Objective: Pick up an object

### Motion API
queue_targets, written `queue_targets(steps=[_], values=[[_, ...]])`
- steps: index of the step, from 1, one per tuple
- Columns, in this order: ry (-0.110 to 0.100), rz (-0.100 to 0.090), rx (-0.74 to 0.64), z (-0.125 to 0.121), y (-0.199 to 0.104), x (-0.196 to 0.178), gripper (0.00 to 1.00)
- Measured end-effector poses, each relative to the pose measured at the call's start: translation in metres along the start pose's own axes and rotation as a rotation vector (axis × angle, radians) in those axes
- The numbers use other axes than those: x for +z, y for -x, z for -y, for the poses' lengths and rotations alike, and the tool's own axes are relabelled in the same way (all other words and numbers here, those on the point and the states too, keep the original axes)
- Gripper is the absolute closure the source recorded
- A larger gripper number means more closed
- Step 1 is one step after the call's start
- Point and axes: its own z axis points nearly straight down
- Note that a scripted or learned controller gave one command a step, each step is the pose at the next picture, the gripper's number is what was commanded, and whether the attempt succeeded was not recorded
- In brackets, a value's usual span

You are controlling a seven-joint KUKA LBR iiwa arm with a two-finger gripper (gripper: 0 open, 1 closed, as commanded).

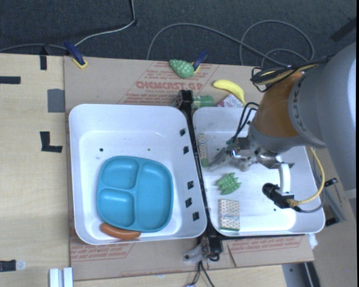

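Note:
My gripper (226, 157) hangs low over the right bin (299, 220), near its left-middle, with metal fingers (218, 158) spread open and nothing between them. A small green leafy toy (228, 183) lies just below the fingertips, apart from them. A patterned sachet (230, 213) rests near the bin's front edge. A narrow packet (201, 149) lies along the bin's left wall. In the left bin (84, 160) sits a blue divided plate (134, 192) with an orange sausage (119, 231) at its front.
Behind the bins, on the cardboard, lie a yellow banana (229, 89), a green textured toy (181, 67) and a small green item (204, 101). Black clips (185, 98) join the bins along the divider. Cables loop across the dark floor at the back.

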Motion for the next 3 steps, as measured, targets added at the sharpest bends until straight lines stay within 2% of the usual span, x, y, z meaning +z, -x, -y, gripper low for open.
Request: queue_targets(steps=[1, 2, 3], values=[[0.007, 0.002, -0.001, 0.036, -0.004, 0.001, 0.0], [0.009, 0.002, -0.002, 0.049, -0.001, 0.001, 0.0], [0.007, 0.003, 0.0, 0.049, 0.0, -0.008, 1.0]])
